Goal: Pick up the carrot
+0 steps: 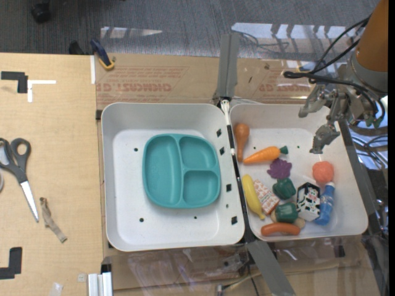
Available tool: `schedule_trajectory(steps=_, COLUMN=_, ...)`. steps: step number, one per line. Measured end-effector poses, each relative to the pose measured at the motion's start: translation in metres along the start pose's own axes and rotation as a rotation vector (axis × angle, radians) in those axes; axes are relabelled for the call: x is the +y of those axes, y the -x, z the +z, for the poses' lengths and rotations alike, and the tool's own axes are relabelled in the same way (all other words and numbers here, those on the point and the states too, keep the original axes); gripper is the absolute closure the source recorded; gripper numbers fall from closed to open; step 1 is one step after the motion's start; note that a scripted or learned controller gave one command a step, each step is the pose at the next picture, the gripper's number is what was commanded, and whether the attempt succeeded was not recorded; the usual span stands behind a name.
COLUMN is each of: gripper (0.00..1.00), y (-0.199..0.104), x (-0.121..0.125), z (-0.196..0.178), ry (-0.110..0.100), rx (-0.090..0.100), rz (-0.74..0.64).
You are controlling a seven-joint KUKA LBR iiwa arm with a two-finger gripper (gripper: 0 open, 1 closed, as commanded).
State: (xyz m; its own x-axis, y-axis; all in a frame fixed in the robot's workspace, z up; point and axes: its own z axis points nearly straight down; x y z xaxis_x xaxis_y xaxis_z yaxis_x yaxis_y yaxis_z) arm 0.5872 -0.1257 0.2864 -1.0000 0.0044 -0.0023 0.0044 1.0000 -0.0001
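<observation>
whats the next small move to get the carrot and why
Probably shift the two-finger gripper left and down toward the orange toy carrot with the green top. The carrot lies flat in the right white bin, apart from the gripper, which hangs to its right near the bin's far side.

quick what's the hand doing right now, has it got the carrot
Hand: above the right bin, nothing held; open or shut cannot be told. The carrot lies in the bin.

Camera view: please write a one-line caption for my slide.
Gripper hovers above the right bin, up and right of the carrot among toy foods.
</observation>
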Motion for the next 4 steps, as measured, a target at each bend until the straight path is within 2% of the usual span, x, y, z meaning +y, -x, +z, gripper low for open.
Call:
schedule_trajectory(steps=1, gripper=0.0, y=0.026, x=0.048, z=0.09, ry=0.001, rx=0.0, rz=-0.202)
schedule_trajectory(steps=2, gripper=0.0, y=0.035, x=0.035, z=0.183, ry=0.0, rx=-0.001, rz=-0.177)
schedule_trajectory(steps=3, gripper=0.0, y=0.023, x=0.029, z=0.192, ry=0.0, rx=-0.003, rz=-0.134)
schedule_trajectory(steps=4, gripper=0.0, y=0.025, x=0.034, z=0.193, ry=0.0, rx=-0.003, rz=-0.037)
